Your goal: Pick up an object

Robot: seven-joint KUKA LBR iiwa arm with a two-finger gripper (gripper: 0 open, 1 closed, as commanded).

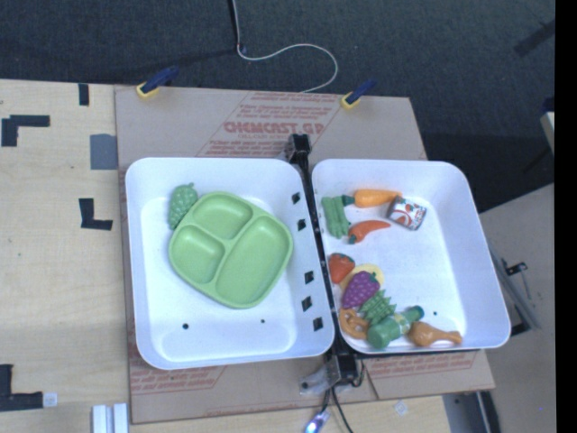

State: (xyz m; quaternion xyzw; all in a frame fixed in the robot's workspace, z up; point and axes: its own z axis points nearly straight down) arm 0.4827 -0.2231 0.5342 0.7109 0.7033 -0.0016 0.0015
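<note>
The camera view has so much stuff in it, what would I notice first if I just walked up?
Probably the big green divided plate lying in the left bin, with a small green bunch of grapes at its upper-left edge. Next, the heap of colourful toy food along the left side of the right bin: an orange carrot, purple grapes and a small red and white can.

Two shallow white bins (451,242) of smooth, faintly glossy plastic, a light green sectioned plastic tray (232,251) with soft sheen, small shiny plastic toy foods (370,309), a matt brown cardboard sheet (270,124), a pale wood-grain bench top (54,260), dark matt carpet-like floor (108,16)
</note>
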